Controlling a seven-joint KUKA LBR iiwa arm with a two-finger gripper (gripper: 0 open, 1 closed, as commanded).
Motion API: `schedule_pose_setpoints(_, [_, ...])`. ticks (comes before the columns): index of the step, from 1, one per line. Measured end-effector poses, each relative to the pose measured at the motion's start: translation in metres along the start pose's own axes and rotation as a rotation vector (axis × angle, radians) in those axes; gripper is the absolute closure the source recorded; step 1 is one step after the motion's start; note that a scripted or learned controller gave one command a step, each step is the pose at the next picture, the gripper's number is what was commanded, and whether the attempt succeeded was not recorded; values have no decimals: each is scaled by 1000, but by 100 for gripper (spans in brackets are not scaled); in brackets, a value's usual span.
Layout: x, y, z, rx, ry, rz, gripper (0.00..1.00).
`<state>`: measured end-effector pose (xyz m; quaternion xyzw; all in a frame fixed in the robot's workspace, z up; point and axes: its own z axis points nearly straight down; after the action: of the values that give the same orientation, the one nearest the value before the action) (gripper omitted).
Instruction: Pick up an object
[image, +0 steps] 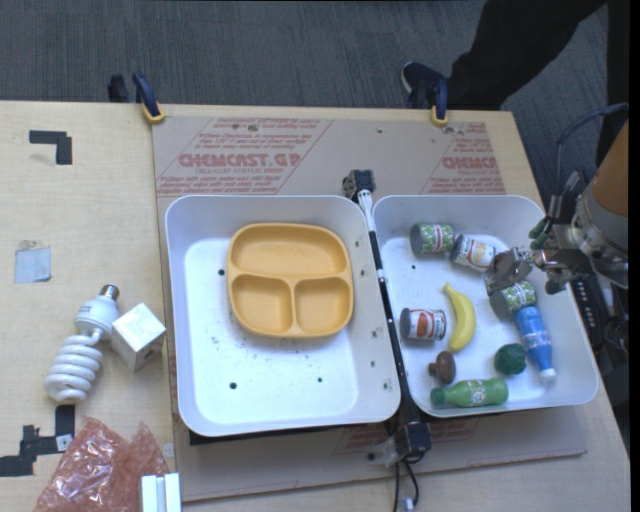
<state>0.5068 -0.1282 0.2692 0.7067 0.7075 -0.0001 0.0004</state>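
Small green-labelled jar (517, 296) lies in right bin (480, 205), far-right part, just below hand (512, 268) | hand state: cannot tell, nothing visibly between fingers | progress: approach stage; grasp and lift not yet done | yellow tray (290, 278) in left bin

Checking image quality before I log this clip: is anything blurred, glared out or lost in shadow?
Camera view: even, soft lighting and faint shadows; the yellow tray and banana read sharp, while the gripper looks slightly soft and the top right corner falls dark.
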Motion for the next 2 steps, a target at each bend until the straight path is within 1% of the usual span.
schedule_pose_setpoints(1, [-12, -29, 132, 1, 1, 3, 0])
schedule_pose_setpoints(2, [-6, 16, 163, 0, 1, 2, 0])
